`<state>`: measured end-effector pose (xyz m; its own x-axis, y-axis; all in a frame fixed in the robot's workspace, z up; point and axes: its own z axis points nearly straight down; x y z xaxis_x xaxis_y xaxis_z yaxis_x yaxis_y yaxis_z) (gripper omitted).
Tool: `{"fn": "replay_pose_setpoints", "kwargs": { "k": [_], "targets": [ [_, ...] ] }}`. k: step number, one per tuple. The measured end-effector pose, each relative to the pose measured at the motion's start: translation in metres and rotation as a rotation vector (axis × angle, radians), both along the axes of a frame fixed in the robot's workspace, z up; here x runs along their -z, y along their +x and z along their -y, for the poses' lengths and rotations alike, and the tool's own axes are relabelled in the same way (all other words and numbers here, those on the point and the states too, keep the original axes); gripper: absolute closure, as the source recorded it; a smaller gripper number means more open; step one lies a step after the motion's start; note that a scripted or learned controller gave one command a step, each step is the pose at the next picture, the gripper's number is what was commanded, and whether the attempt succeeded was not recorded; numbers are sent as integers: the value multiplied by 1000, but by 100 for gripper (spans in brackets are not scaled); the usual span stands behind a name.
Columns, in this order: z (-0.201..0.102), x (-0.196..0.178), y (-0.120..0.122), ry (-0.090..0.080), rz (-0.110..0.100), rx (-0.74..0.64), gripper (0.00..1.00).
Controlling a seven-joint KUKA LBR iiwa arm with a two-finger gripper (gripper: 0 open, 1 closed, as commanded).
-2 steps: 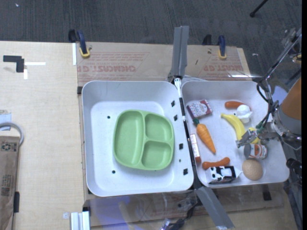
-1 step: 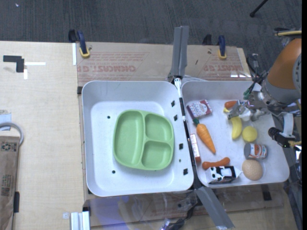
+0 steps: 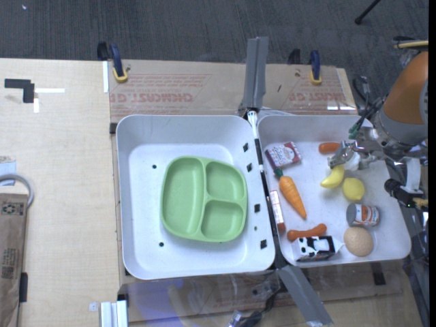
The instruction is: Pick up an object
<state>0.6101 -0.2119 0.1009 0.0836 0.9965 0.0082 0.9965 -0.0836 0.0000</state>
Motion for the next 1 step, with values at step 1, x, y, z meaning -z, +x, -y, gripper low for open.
{"fn": "replay_pose_setpoints", "kwargs": {
  "k": [1],
  "targets": [
    [-45,-130,-94,-8,-2,-200,100]
  ]
}}
